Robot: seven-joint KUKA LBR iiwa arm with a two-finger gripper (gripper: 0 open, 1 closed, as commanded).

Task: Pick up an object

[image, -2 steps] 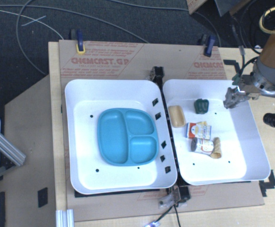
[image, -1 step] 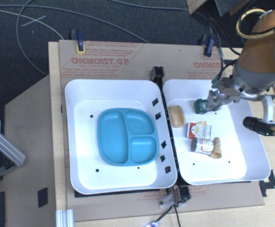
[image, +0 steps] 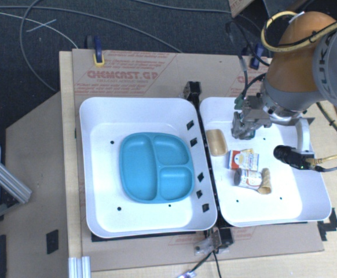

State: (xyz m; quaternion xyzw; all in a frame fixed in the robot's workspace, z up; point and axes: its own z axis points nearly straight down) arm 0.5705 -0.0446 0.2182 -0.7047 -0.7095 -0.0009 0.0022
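- Arm [image: 307, 51] comes in from the right, grey w/ orange band, wrist over the right bin [image: 307, 204].
- Gripper [image: 245, 133] sits low over the upper-left part of the right bin, just right of the divider between bins.
- Open/closed: can't tell from this angle, the tip is a dark metal cluster seen from above. Nothing visibly held.
- Tan oblong obj [image: 216, 142] lies in the right bin by its left wall, just left of and slightly below the gripper. Near it, contact not discernible.
- Red/white packet [image: 245, 160] lies mid-bin, below the gripper, apart from it.
- 2nd small packet [image: 251, 179] is just below the first, touching or nearly so.
- Brownish cylinder-ish piece [image: 265, 181] lies against the right side of that 2nd packet.
- Black oblong part [image: 288, 155] to the right of the packets, w/ a cable running off right; looks like arm-side hardware, not sure.
- Left bin [image: 99, 120] holds a blue divided plate [image: 156, 167], 3 compartments, flat, roughly centred.
- Both bins sit side by side on a cardboard sheet [image: 128, 68] w/ red print; blue/yellow clamp [image: 98, 51] at its top-left edge.
- Cables loop over dark floor [image: 41, 16] behind the bench.
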